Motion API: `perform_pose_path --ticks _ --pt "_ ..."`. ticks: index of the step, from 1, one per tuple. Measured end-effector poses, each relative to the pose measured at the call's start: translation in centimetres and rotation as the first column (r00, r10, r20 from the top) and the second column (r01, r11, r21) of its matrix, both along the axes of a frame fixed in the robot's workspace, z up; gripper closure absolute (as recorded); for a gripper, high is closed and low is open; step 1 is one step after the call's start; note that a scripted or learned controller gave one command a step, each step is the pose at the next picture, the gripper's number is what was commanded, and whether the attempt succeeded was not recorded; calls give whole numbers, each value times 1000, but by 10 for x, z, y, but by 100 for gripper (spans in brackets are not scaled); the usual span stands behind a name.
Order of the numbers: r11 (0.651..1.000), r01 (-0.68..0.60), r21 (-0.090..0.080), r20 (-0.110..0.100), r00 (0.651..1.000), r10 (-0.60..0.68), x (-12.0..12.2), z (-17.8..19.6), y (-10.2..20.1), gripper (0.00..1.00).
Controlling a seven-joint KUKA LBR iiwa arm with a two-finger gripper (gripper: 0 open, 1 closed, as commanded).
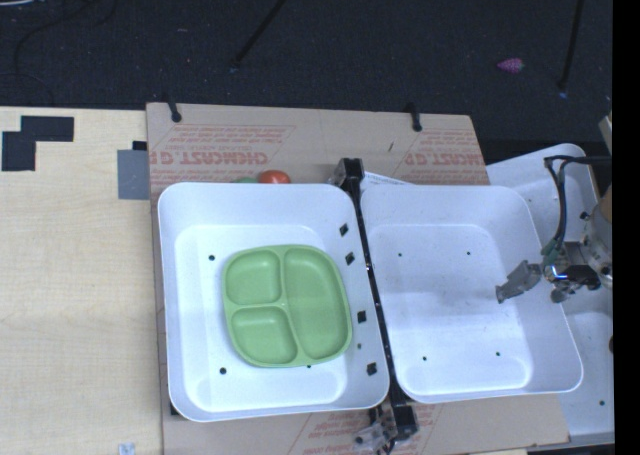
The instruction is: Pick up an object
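1. Green three-compartment plastic plate [287,305]: the likeliest thing to pick; it lies flat on the floor of the left white bin [190,218], roughly central, touching no wall.
2. Two-finger gripper [512,285]: it sits low at the right side of the right white bin [450,205], well apart from the plate; one grey finger shows, angled toward the bin floor; whether the jaws are spread or pressed together cannot be told; nothing is seen between them.
3. Progress: by my judgement the pick is not yet done; the plate rests untouched; the approach, grasp and lift all remain.
4. Count: two shallow white bins, side by side, joined by a black centre divider [365,283]; one green plate; one small red-orange round object [274,178] on the brown cardboard sheet [300,143] just behind the left bin's rear rim.
5. Note: the right bin's floor near the gripper carries nothing graspable that I can make out.
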State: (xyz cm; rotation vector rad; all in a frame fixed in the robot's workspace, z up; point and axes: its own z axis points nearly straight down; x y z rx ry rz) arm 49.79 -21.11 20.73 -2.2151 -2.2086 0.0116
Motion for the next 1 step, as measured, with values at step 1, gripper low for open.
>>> perform_pose_path --ticks 1 --pt "1000 -3 -3 12 1000 3 3 6 0 0"
